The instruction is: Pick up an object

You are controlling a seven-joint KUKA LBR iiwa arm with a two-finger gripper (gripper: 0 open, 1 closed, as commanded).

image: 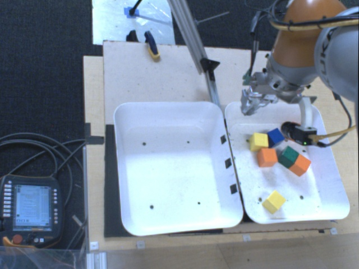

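Yellow comes first: a lone yellow block [274,201] sits nearest in the right bin [336,198], well apart from the rest. Beyond it the cluster — orange block [267,157], green block [289,156], a second orange cube [301,165], yellow cube [258,141], blue block [275,136] — is packed touching, so I judge my fingers could wedge between neighbours or shove them aside instead of closing on one. Farthest, my gripper [251,103] hangs over the bin's back rim, wrist bent downward, carrying nothing; open or closed, I cannot tell.
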